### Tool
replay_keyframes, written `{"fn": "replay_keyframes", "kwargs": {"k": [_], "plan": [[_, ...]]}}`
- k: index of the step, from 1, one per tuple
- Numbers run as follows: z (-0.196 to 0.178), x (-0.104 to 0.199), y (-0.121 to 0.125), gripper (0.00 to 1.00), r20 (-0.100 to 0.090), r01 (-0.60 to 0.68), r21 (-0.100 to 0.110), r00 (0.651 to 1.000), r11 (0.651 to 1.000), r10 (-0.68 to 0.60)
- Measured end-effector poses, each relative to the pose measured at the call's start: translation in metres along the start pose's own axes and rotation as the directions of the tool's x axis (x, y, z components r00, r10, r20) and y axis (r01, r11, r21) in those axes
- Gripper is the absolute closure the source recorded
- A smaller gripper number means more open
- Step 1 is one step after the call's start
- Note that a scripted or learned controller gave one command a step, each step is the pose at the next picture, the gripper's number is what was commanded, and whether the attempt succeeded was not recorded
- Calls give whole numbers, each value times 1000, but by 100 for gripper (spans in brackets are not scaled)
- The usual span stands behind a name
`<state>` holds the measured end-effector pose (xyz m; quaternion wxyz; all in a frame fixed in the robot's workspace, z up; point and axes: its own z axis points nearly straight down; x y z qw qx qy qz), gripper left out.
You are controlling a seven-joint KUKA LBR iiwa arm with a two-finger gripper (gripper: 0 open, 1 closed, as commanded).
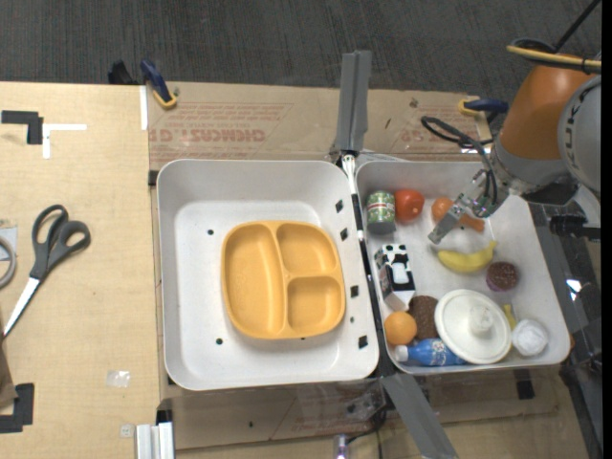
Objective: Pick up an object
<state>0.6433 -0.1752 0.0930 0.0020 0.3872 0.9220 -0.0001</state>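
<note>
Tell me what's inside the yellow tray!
The yellow divided tray in the left bin has three sections, all bare. What lies beneath the tray is covered.

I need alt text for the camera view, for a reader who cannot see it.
A robot arm's gripper hovers over the right bin, above a banana, a tomato, a can and other small objects. The left bin holds a yellow divided plate; scissors lie at far left.
</note>
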Motion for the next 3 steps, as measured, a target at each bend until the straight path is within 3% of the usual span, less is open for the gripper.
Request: {"fn": "replay_keyframes", "kwargs": {"k": [1,2,3], "plan": [[1,26,31,0,-2,-264,2,964,964,264],[-9,25,32,100,2,-261,2,965,965,261],[-149,51,73,100,0,-191,1,982,982,191]]}}
